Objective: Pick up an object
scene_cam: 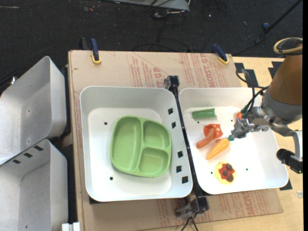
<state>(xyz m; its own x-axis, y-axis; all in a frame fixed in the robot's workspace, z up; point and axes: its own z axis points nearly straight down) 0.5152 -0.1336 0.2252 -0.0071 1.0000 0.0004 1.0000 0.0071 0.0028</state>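
While the gripper (pixel 239 130) hovers low, its state something you cannot tell, the approach is under way: the orange plastic carrot (pixel 217 148) lies just beside its tip, the red plastic pepper (pixel 210 133) slightly farther; next, descend and close.

The left bin (pixel 91 143) holds a green divided plate (pixel 141 147). Right of it, the right bin (pixel 269 174) holds a green strip (pixel 203 113), a red-orange toy (pixel 210 134), a carrot (pixel 217 148) and a yellow disc with red bits (pixel 225 172). The claw (pixel 237 132) hangs just beside the carrot's tip.
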